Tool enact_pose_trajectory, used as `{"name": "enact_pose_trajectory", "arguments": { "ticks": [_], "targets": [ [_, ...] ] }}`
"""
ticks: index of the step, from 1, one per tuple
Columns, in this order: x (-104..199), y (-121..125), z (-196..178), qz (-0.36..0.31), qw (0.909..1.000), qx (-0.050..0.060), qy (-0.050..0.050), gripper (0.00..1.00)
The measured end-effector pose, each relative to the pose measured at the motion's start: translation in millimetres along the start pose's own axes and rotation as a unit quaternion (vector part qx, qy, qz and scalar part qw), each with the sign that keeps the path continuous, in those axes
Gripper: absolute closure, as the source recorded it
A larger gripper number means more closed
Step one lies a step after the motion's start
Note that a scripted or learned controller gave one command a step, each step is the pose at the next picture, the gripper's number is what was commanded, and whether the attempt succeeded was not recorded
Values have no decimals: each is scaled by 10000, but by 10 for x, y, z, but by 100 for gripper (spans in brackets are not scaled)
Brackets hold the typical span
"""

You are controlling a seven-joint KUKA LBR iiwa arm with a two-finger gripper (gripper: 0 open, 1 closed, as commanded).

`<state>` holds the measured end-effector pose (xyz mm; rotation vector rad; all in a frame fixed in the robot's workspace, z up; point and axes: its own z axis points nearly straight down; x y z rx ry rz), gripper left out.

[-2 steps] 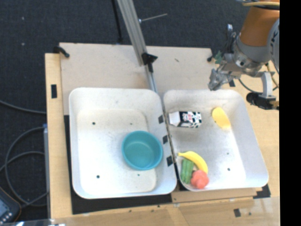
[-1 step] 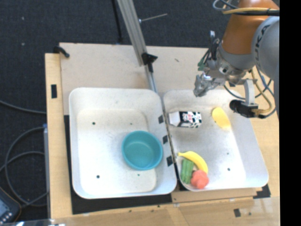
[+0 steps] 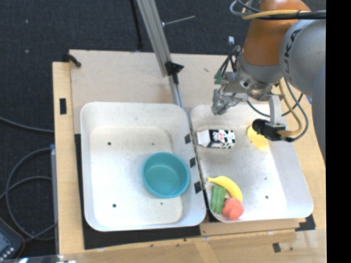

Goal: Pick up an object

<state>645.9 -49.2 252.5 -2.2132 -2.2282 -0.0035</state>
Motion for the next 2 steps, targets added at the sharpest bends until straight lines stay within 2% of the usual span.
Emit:
{"name": "enact_pose_trajectory", "arguments": {
  "ticks": [1, 2],
  "targets": [
    [425, -136, -17, 2, 10000, 1, -2, 100],
    [1031, -289, 26, -5, 10000, 6, -3, 100]
  ]
}}
